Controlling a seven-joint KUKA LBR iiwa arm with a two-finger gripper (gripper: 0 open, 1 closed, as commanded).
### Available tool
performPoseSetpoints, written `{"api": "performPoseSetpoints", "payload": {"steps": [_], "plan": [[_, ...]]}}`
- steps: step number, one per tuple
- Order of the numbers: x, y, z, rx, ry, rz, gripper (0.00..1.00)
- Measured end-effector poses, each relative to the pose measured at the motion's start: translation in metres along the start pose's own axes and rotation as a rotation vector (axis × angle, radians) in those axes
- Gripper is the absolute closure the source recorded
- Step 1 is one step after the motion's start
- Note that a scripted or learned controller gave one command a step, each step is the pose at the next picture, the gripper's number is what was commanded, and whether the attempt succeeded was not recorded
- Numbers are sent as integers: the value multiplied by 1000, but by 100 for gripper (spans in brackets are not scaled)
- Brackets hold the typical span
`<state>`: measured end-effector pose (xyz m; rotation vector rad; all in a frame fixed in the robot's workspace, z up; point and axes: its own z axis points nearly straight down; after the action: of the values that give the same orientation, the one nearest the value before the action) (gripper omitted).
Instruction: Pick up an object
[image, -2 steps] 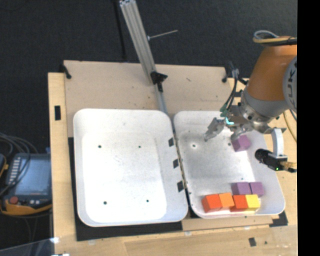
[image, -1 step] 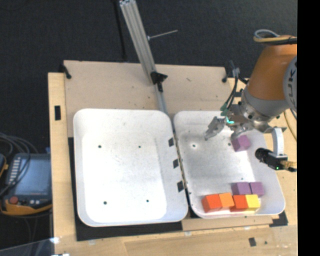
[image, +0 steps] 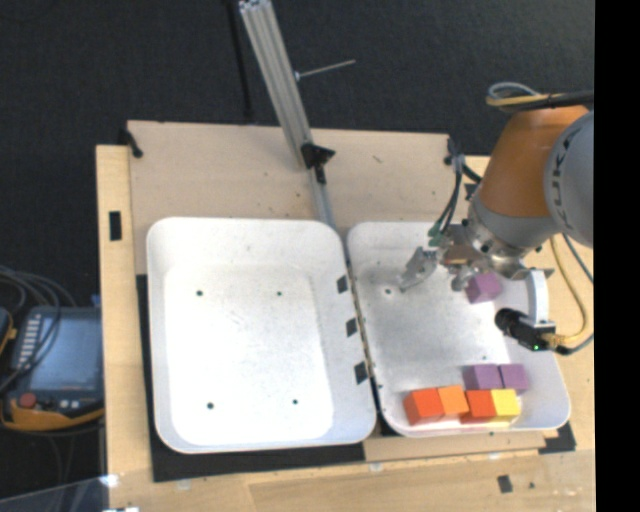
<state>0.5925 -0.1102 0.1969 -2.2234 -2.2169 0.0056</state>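
Item: purple block (image: 484, 287), just beside my gripper (image: 447, 266) on its bin-front side; grip state: cannot tell

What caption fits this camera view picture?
Robot arm's end effector hovers over the right bin, blocks lined along its front edge.

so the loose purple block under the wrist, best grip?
Judging by this view, take the purple block from straight above across two opposite flat sides. It sits apart from the block cluster at the right bin's near wall, so the fingers should have room.
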Motion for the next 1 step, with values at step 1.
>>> {"api": "performPoseSetpoints", "payload": {"steps": [1], "plan": [[3,8,56,1,0,3,0]]}}
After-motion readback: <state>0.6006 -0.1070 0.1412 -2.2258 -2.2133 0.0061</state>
